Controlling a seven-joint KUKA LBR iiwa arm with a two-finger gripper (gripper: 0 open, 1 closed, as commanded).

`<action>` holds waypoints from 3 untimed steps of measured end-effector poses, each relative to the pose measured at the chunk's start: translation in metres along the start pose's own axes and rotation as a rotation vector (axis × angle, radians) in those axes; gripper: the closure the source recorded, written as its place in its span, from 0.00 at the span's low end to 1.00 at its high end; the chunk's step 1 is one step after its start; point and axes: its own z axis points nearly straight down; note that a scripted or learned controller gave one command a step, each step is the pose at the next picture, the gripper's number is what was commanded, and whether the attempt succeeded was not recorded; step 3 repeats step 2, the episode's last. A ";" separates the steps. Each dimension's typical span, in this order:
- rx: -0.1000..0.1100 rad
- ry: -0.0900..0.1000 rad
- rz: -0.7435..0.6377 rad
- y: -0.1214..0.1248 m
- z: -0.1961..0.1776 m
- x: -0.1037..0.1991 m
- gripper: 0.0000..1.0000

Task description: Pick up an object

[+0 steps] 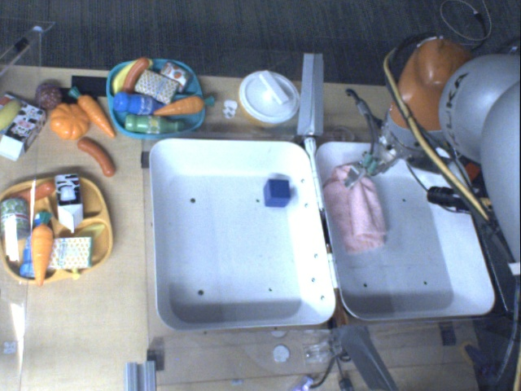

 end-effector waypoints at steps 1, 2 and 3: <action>0.003 0.002 0.156 0.010 -0.176 -0.004 1.00; 0.007 0.006 0.095 -0.037 -0.084 0.006 1.00; 0.007 0.006 0.095 -0.037 -0.084 0.006 1.00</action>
